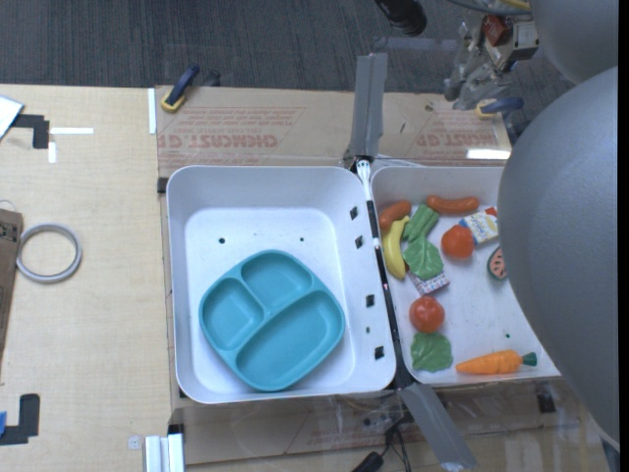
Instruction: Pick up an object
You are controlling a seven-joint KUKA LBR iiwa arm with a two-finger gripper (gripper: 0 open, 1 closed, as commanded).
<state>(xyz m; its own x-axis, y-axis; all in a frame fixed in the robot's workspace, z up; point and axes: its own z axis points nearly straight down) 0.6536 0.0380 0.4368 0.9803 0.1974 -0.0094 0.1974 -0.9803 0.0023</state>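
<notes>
Camera view, nearest edge first: I see an orange toy carrot [494, 363] lying along the front of the right bin [462, 337], its green end pointing right. Just left of it sits a green leafy piece [430, 351], and directly behind that a red tomato [427, 313]. A small printed packet [430, 283] lies just beyond the tomato. In the left bin [197, 264] a blue divided plate [272, 319] with three compartments rests toward the front, tilted diagonally.

Further back in the right bin I make out another green leaf [424, 257], a yellow banana [394, 248] standing along the divider between the bins, and an orange-red round fruit [457, 241]. A small white carton [481, 226] lies just right of that fruit, and a dark round slice [498, 263] sits at the edge of the arm [575, 264], whose grey bulk covers the right side of this bin. At the back lie a green pod [421, 222], a reddish sausage [394, 212] and a second sausage [451, 205].

On the worktop [88, 362] to the left rests a roll of tape [44, 253].

Farthest off, above the cardboard behind the bins, the gripper [480, 79] hangs well clear of the objects; I cannot tell how far apart it stands, and I see nothing in it.
</notes>
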